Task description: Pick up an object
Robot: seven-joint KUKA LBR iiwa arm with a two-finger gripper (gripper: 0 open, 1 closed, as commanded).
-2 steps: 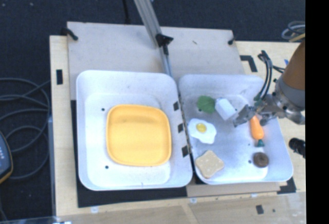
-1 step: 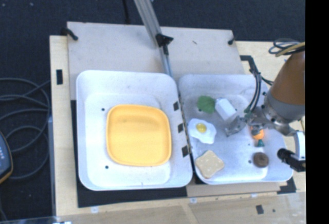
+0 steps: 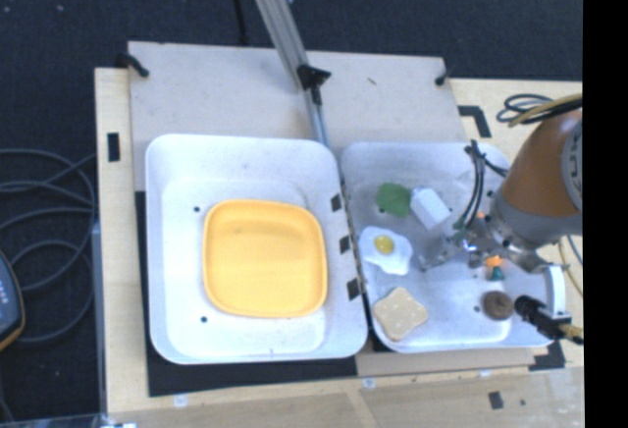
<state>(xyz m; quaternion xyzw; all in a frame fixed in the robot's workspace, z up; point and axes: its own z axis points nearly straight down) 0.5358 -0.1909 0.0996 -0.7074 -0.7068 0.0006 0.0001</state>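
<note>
the bench carries two shallow white bins side by side. the left bin (image 3: 167, 220) holds a yellow plate (image 3: 265, 257) lying flat in its middle, taking up most of the floor, so it offers little to pinch from above. the right bin (image 3: 392, 161) holds the small things, which is likely why the arm (image 3: 545, 176) reaches in over this one from the right.

in the right bin, a green piece (image 3: 394, 199) lies toward the far left, with a white block (image 3: 430, 207) just beside it on the right. a fried egg toy (image 3: 384, 250) rests near the left wall, and a slice of toast (image 3: 398, 312) lies at the near left corner. a small brown round piece (image 3: 497, 304) sits near the right, close to the near wall.

the gripper (image 3: 453, 249) hangs low over the middle of the right bin, between the white block and the brown piece, above bare floor. its tips are too small and blurred to read, so whether the jaws are open or closed cannot be told, and nothing is seen held between them. judging from its place, the white block and the egg are the nearest candidates to pick up.
</note>
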